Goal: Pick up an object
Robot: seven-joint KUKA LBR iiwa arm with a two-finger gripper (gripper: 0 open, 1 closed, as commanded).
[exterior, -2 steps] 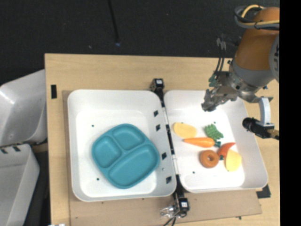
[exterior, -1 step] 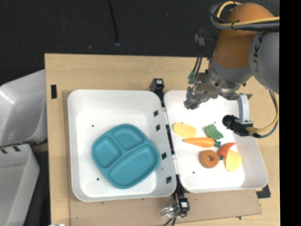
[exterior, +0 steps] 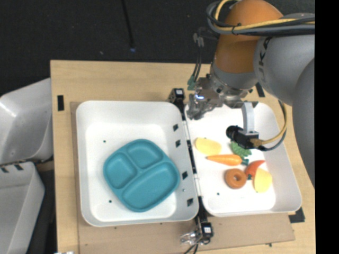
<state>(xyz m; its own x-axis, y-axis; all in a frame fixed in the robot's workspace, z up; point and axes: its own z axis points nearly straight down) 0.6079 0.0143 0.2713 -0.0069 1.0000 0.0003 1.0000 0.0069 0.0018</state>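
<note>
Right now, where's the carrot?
In the right bin, the carrot lies just below the yellow piece and above the brown donut.

- One fixed cam above the surface point(exterior: 106, 70), looking down at a slant.
- Mid-range: both white bins fit in frame w/ margin.
- Arm point(exterior: 275, 57) enters from frame right.

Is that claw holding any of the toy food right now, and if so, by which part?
It cannot be told. The claw sits at the right bin's far left corner, apart from the carrot and the other food.
</note>
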